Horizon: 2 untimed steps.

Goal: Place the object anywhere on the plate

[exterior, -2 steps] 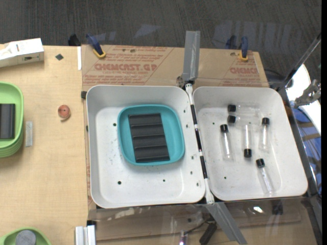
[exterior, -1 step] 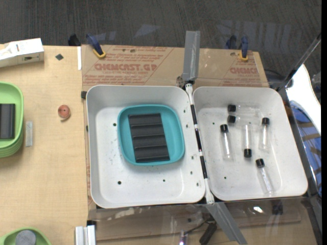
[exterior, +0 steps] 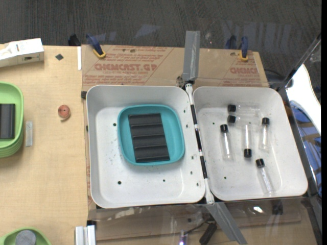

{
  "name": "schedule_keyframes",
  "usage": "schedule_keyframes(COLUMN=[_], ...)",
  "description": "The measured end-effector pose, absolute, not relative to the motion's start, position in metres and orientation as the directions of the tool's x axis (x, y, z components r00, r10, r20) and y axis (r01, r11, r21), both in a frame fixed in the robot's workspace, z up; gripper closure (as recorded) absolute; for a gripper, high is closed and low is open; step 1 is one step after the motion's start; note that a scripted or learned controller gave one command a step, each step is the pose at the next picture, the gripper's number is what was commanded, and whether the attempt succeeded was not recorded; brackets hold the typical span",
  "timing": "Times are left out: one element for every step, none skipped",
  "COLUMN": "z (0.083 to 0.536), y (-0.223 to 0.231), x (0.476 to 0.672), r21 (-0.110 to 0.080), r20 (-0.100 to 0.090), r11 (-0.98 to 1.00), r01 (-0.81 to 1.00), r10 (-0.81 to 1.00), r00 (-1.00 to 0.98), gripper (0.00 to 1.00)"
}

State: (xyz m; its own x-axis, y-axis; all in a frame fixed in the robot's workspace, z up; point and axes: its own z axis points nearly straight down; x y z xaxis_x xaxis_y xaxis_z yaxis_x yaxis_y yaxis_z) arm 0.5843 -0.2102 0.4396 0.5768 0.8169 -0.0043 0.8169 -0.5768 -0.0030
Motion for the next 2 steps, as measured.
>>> schedule_keyframes(z=[0.439, 0.439], y=[-0.214, -0.215], x=[0.623, 0.643], r21=[-0.004, -0.003], r20=[-0.005, -0.004], r11=[-0.630, -0.699], r01=[0.777, 0.716], r10=[0.777, 0.716], r00=[0.630, 0.699], gripper=[0.00, 0.00])
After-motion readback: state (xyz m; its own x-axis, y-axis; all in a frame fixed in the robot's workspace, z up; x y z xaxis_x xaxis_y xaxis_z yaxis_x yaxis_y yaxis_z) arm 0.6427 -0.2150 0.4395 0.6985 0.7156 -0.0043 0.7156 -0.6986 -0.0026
